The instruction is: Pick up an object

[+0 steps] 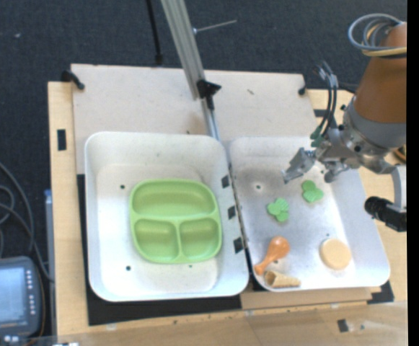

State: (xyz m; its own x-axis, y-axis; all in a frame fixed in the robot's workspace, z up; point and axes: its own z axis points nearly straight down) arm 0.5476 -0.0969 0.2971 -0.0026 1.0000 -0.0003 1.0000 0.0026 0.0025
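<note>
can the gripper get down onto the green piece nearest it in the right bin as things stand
Probably yes. The gripper hangs just above and left of the green piece, with bare bin floor around it. The other green piece lies apart, so nothing seems to block a descent.

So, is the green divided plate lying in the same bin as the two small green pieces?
No. The green divided plate lies in the left bin, while the two small green pieces lie in the right bin.

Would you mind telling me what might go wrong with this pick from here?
The gripper hangs over the right bin near two small green pieces. They lie flat, so the fingers may slide off. The near wall of the bin could also hinder a grasp on the cone resting against it.
</note>
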